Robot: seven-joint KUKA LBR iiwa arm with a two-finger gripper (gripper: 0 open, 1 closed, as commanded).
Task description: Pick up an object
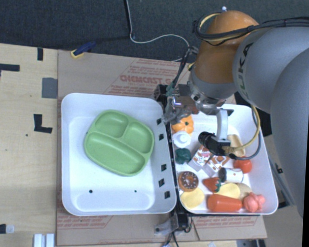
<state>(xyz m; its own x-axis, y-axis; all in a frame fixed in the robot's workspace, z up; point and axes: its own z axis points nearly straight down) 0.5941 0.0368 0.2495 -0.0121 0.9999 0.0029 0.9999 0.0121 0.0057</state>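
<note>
Hand sat low over right bin's top-left corner, right by orange toy. Couldn't tell its grip. Green plate lay in left bin.

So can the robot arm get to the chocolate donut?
Probably yes. The chocolate donut lies uncovered in the right bin, near its left wall, with toys beside it but nothing on top, and the arm is above that bin.

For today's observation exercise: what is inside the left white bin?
The left bin holds one green divided plate, lying flat with its three compartments bare. The bin floor under the plate is covered, so anything beneath it cannot be seen.
</note>
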